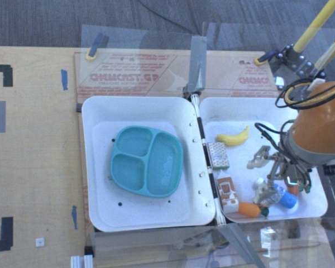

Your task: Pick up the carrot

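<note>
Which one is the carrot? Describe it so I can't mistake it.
Look in the right-hand white bin, along its near edge. The carrot is the small orange stub lying there, between a brown-and-white packet and a blue object. Nothing else in the bin is plain orange.

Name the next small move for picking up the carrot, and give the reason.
Probably shift the end effector slightly toward the bin's near-left corner and lower it onto the carrot. The carrot lies by the near wall of the right bin, just beside the end effector, with a blue item close on its other side.

A robotics lab: taped plywood bench, cables, two white bins
</note>
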Robot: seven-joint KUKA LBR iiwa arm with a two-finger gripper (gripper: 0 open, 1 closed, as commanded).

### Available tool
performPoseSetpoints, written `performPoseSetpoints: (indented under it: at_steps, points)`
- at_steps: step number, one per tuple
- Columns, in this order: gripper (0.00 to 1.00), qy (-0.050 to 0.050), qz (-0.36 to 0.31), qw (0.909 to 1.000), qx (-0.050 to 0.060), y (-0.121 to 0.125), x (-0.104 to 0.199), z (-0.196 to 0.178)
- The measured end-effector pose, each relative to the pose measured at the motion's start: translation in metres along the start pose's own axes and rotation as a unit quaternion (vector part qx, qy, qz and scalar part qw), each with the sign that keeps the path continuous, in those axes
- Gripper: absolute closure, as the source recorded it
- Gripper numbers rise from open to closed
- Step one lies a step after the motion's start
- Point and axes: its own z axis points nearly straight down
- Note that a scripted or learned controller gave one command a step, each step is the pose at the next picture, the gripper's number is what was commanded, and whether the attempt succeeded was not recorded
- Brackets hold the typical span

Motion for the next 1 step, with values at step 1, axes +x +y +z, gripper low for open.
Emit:
performPoseSetpoints:
  at_steps: [1]
  points:
    - [0.0, -0.012, -0.152, 0.9883, 0.002, -0.0029, -0.0037, 0.0393]
